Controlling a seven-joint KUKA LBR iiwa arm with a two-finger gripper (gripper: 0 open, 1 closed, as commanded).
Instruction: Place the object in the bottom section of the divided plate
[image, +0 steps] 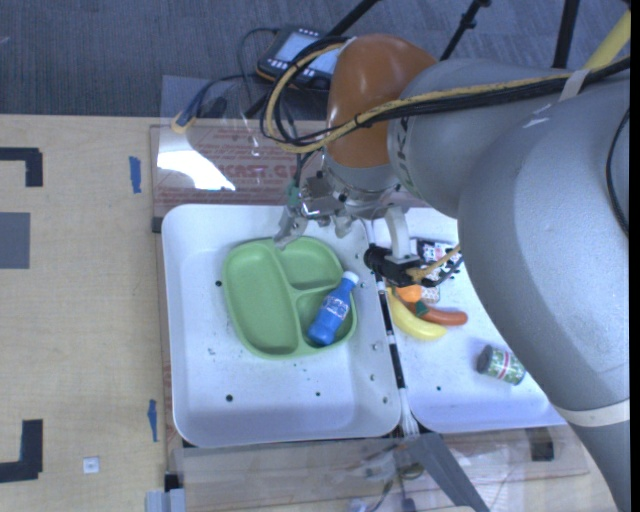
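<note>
A green divided plate (262, 300) lies in the left white bin (200, 380). A blue bottle (331, 312) with a white cap lies tilted in the plate's lower right section, its cap at the plate's right rim. My gripper (315, 226) hangs over the plate's far rim, above the upper right section. Its fingers (290, 228) stand apart, open, with nothing between them. The bottle is apart from the gripper, nearer the camera.
The right bin (470, 400) holds a yellow banana (413, 322), an orange-red piece (445, 317), a black and white item (432, 259) and a small green can (500, 365). The divider between the bins runs just right of the plate. My arm covers the right bin's far side.
</note>
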